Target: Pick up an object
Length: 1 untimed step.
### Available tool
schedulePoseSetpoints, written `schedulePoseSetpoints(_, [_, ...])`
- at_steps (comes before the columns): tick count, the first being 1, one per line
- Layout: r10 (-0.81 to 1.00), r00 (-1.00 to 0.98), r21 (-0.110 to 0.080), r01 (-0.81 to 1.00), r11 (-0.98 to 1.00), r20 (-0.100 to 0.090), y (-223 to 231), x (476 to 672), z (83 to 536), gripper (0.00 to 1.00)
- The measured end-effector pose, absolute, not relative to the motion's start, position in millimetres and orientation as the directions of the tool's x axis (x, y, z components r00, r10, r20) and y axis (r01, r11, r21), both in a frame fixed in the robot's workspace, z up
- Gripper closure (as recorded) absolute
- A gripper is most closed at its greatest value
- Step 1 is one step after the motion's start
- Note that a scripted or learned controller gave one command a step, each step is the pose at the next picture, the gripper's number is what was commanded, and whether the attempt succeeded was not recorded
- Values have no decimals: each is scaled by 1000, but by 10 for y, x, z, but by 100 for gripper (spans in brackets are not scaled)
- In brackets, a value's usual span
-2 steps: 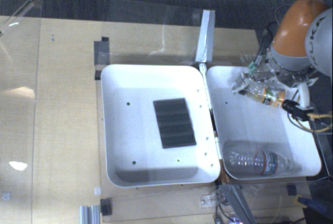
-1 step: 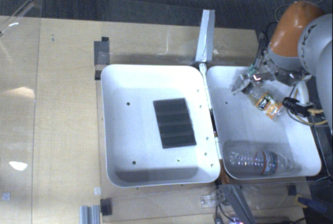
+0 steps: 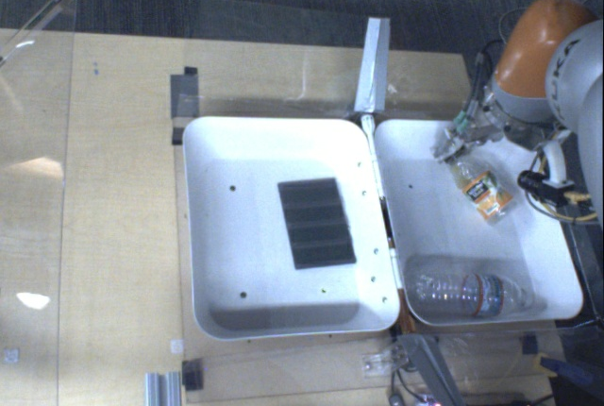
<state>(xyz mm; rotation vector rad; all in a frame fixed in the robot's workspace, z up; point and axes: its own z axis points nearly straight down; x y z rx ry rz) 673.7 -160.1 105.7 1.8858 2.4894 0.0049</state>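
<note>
Two things lie within my reach in the right bin (image 3: 415, 206): a small clear packet with an orange and black label (image 3: 483, 191), and a clear plastic bottle (image 3: 472, 293) on its side. My gripper (image 3: 460, 142) hangs over the far corner of that bin. The packet is just beside my jaws, on the near side and a little toward my own arm; whether its crinkled clear end touches me I cannot tell. The bottle is well apart, far nearer the camera along the front wall. How wide my jaws stand I cannot tell either, and nothing shows clamped between them.

I judge the packet the sensible target. To take it well I should shift over its labelled middle, not the flimsy clear end, turn so my jaws straddle its narrow width, descend until nearly at the bin floor, then close firmly. A black ridged pad (image 3: 317, 223) sits in the left bin (image 3: 217, 159), far off sideways.
</note>
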Motion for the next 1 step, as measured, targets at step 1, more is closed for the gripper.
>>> schedulePoseSetpoints(1, [920,-392,9,920,392,-4,-1142,6711,1874,100])
